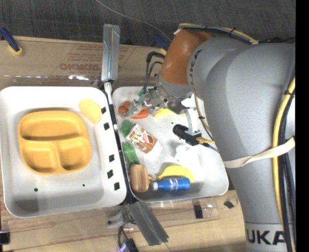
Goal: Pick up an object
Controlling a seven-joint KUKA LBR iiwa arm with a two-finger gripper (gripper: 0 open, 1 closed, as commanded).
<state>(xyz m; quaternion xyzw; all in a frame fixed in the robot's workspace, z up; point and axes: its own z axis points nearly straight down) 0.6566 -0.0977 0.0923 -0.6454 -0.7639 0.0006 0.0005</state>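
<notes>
My gripper (147, 102) is low in the far left corner of the right bin (213, 168), just above a red-orange piece (140, 114) and beside a small orange piece (124, 108). A pale yellow thing (165, 113) lies partly under the wrist. Nearer the bin's middle lie a green piece (127, 126) and a brown-and-white snack packet (142, 139). Along the front wall sit a wooden block (138, 177), a yellow banana (176, 170) and a blue bottle (172, 184). I see nothing held.
The left bin (10, 188) holds a yellow divided tray (53, 140) and a yellow sponge-like piece (90, 110) at its right wall. A green strip (129, 153) lies along the divider. The arm's bulk covers the right bin's far right side.
</notes>
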